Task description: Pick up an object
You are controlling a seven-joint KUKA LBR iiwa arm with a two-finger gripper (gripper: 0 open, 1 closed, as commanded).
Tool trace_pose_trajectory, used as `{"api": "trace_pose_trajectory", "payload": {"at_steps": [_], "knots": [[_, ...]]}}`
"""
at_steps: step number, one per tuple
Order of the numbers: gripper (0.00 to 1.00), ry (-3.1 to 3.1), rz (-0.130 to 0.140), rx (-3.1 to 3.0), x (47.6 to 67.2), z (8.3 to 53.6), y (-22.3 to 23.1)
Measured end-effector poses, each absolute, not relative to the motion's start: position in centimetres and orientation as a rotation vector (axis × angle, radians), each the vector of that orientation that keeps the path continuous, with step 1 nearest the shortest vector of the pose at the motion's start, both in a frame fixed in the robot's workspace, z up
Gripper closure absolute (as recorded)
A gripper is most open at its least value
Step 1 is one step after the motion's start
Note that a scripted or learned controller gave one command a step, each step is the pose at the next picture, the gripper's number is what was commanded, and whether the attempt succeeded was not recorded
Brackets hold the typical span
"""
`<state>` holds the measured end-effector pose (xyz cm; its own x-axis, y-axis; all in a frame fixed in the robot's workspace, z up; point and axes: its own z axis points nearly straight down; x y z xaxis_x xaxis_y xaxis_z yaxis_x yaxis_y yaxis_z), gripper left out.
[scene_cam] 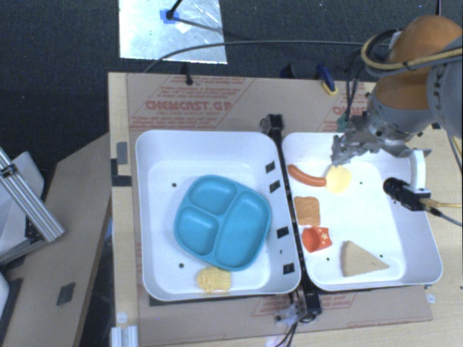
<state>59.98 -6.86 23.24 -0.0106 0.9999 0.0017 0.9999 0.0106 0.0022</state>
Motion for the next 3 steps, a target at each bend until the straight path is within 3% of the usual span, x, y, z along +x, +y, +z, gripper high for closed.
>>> {"api": "trace_pose_trajectory", "payload": {"at_steps": [3], "knots": [[1.0, 2.233, 0.005, 2.209, 63.7, 21.8, 9.3]]}}
